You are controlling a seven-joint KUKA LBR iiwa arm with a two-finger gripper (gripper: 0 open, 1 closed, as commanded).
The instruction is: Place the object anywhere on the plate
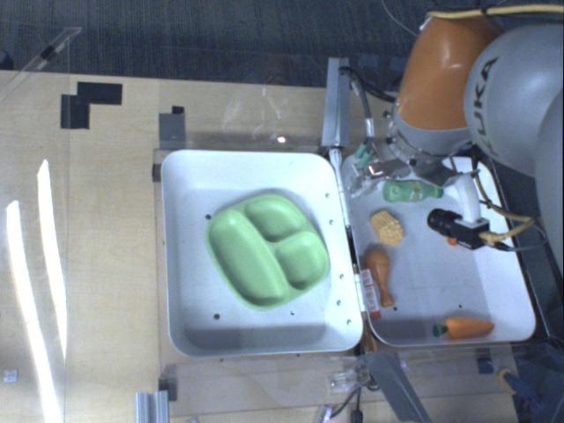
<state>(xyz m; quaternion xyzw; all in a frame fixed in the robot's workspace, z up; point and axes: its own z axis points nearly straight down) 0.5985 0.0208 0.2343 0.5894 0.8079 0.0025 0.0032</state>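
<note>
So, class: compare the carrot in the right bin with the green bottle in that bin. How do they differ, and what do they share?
The carrot is orange with a green tip; the green bottle is green throughout. The carrot lies at the bin's near edge, away from the arm; the bottle lies at the far end, right beside the gripper. Both lie on their sides in the right bin.

We see the grey arm [520,86] coming in from the upper right of the camera view, large and close to the camera. Its orange band [445,64] sits above the wrist, and the wrist is bent downward. The gripper [374,167] hangs below it, pointing down and a little to the left. We cannot tell how its fingers stand.
</note>
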